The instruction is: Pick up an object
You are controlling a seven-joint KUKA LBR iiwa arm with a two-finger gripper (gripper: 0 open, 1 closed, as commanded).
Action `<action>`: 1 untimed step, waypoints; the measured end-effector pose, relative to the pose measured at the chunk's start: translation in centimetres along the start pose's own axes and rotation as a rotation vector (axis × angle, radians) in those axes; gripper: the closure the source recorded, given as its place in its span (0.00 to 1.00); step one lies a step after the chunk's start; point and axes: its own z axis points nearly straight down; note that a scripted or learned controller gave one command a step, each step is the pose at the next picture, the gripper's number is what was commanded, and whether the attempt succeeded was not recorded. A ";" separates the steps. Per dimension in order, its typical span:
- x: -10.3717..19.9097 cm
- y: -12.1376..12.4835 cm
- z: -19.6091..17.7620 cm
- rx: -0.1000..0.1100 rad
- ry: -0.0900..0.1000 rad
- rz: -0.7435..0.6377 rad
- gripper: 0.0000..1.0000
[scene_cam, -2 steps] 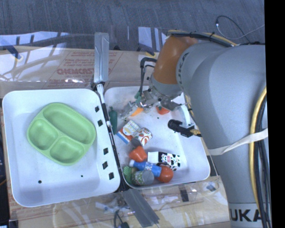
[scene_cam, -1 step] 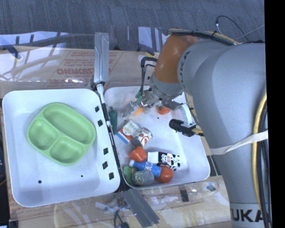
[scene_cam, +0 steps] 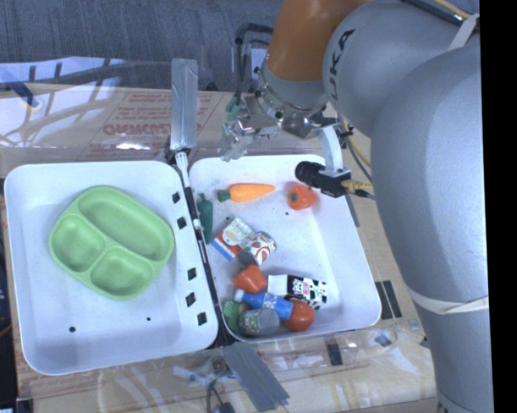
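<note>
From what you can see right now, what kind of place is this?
Probably a robotics lab bench set up for grasping trials. An industrial arm reaches over two white bins: one holds a green divided plate, the other toy items such as a plastic carrot.

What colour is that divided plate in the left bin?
Light green: the divided plate shows clearly in the camera view, lying in the left white bin.
</note>
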 end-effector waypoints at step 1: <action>-0.1 -0.1 0.3 0.005 0.000 0.001 0.00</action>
